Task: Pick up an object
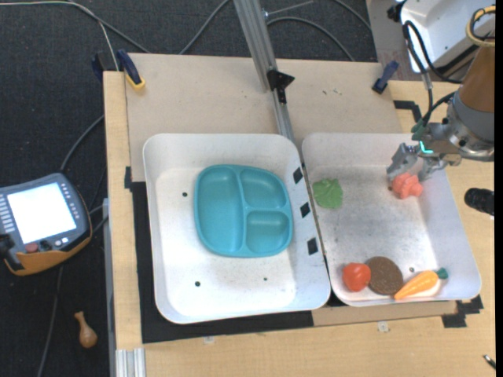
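Wooden bench carries two shallow white bins side by side. Left bin holds a teal divided plate. Right bin holds a green leafy piece near its left wall, and along its near edge a red tomato, a brown round patty and an orange carrot, set close together. Gripper sits low over the far right part of this bin, directly above and touching a pink object. Cannot tell whether it is open, closed or grasping the object.

A robotics lab: teach pendant, loose cables, clamped bench.
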Robot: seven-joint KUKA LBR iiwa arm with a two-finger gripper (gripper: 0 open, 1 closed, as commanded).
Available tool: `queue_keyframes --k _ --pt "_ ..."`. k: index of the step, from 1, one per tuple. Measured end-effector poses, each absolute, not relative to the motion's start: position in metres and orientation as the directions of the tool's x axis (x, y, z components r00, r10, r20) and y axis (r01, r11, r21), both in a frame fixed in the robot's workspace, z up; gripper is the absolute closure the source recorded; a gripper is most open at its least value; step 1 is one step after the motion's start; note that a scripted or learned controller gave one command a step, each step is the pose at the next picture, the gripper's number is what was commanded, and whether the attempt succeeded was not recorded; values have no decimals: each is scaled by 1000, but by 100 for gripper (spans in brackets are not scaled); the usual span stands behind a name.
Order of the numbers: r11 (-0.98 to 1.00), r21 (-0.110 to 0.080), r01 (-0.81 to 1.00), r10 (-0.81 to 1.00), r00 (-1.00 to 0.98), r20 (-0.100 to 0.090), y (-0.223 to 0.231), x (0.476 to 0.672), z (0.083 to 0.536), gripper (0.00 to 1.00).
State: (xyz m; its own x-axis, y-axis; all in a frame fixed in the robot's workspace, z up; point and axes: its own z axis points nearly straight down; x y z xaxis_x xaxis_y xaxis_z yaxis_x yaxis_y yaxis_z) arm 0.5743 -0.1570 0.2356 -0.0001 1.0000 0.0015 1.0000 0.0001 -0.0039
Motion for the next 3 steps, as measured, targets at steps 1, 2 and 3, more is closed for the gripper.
queue_keyframes --k 1,2,3 --pt "1 -1 1000 1000 -1 1 -157 575 237 0" --pt "-1 -4 1000 1000 1 1 -166 573 189 0" --pt "0 -3 1000 1000 0 2 -160 574 147 0"
